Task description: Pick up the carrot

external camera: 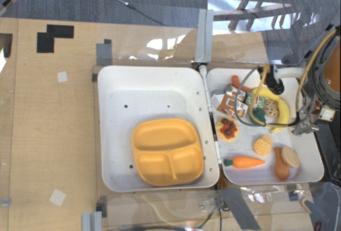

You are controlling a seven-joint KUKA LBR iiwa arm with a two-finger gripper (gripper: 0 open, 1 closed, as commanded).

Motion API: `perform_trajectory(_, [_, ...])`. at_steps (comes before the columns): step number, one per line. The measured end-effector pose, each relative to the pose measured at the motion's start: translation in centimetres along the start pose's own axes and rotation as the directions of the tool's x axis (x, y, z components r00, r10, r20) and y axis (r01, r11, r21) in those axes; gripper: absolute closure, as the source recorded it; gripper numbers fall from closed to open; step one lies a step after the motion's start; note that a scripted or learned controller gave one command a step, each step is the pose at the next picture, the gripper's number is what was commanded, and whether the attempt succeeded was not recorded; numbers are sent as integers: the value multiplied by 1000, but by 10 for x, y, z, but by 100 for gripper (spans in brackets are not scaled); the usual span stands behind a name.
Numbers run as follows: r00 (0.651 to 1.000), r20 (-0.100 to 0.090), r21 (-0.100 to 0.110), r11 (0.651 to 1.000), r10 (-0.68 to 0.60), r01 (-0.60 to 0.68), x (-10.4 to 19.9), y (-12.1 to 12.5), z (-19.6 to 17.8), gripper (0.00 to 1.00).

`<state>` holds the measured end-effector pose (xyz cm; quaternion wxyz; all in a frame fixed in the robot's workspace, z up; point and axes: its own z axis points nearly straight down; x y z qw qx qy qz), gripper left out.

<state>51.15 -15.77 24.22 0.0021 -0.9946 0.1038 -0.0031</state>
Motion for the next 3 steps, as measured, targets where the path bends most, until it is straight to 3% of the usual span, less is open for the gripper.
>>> perform_trajectory(1, [999,8,-1,999,35,-35,10,47,88,100])
perform_trajectory(2, [1000,-1,-2,1000,-10,10,13,45,89,100])
perform_trajectory(3, [1000,-7,-2,1000,-8,8,18,46,8,100])
